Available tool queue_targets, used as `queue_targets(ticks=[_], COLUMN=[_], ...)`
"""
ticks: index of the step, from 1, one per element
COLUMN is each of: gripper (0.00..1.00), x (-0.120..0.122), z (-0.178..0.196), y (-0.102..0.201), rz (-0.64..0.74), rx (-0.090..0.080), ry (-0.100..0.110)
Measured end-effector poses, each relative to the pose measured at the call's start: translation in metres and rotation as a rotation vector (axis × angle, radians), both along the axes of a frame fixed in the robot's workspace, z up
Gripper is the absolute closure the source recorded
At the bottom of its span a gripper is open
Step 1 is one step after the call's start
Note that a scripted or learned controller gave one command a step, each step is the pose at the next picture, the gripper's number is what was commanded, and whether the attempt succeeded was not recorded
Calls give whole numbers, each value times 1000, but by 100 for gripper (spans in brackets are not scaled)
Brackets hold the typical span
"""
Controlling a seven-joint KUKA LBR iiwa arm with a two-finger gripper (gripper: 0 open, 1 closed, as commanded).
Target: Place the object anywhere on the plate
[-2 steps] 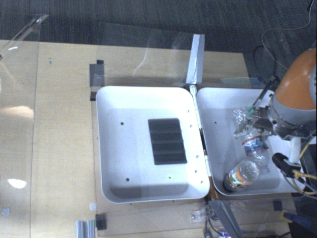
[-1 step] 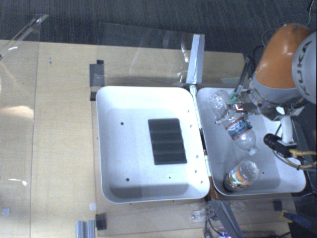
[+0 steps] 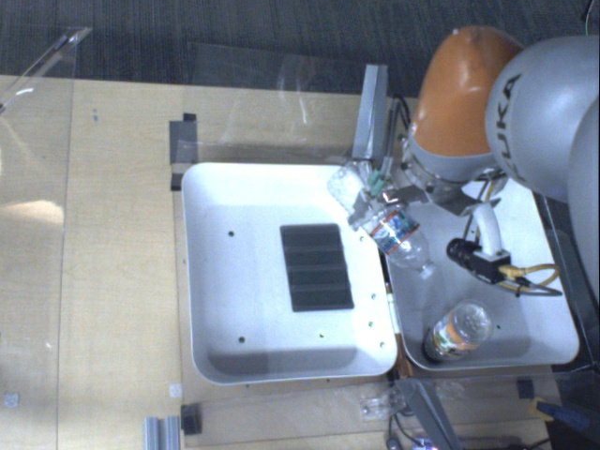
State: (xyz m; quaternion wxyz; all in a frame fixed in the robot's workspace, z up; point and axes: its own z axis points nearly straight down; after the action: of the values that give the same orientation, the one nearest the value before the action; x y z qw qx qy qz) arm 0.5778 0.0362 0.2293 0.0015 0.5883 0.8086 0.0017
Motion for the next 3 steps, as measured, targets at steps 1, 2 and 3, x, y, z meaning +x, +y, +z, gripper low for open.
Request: queue_targets(ticks=[1, 2, 3], gripper=[100, 100, 100], x=[64, 92, 63], z=[-8, 37, 44], y=[41, 96, 30], rz=[290, 495, 708], rx=[-1, -2, -4], ry=[-3, -4, -4])
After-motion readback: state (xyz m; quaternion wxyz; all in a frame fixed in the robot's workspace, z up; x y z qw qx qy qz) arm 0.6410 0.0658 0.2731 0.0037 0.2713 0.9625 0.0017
